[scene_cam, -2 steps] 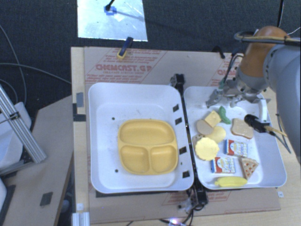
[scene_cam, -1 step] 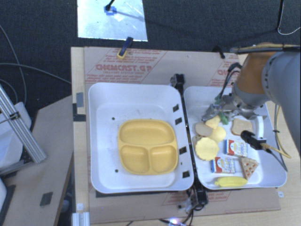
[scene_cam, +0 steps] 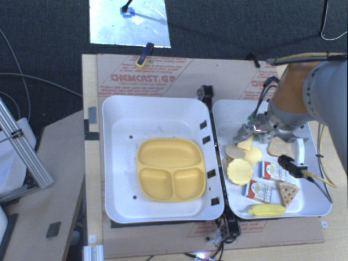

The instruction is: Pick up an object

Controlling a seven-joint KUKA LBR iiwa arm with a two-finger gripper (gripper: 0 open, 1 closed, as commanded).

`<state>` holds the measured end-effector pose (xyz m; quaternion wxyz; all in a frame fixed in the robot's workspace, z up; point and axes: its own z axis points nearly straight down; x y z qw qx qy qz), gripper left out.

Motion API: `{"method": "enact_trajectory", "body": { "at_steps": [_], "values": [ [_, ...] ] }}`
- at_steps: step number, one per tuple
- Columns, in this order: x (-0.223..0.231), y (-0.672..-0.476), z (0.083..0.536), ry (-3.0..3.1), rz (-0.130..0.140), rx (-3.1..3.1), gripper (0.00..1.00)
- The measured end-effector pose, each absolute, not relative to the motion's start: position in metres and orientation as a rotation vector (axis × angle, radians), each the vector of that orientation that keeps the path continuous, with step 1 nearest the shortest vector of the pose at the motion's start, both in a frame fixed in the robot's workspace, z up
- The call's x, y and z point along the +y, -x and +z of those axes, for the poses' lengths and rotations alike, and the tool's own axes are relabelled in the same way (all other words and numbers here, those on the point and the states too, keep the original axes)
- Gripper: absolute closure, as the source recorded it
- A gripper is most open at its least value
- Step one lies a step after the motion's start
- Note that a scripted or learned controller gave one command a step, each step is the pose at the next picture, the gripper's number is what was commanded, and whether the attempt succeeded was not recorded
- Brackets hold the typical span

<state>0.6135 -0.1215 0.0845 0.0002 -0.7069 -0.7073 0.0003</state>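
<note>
The right white bin (scene_cam: 228, 113) holds several toy foods. My gripper (scene_cam: 247, 132) hangs low over the bin's upper left part, just above a yellow cheese wedge (scene_cam: 246, 144) and a beige disc (scene_cam: 234, 151). I see nothing held in it. Below lie a small yellow round piece (scene_cam: 254, 156) and a bigger yellow round piece (scene_cam: 239, 171). A bread slice (scene_cam: 277, 147) sits partly under the wrist. Two small cartons (scene_cam: 271, 171) (scene_cam: 259, 191), a pizza slice (scene_cam: 287, 192) and a long yellow piece (scene_cam: 266, 210) lie nearer the front.
The left white bin (scene_cam: 119, 124) holds a yellow divided plate (scene_cam: 171, 168). A black divider (scene_cam: 211, 140) runs between the bins. The grey arm with its orange band (scene_cam: 291, 86) reaches in over the right bin's far right side.
</note>
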Motion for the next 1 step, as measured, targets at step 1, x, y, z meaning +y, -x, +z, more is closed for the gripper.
{"method": "enact_trajectory", "body": {
  "at_steps": [1],
  "values": [
    [-0.1152,-0.5963,0.0844,2.221,0.001,-2.221,0.0]
  ]
}}
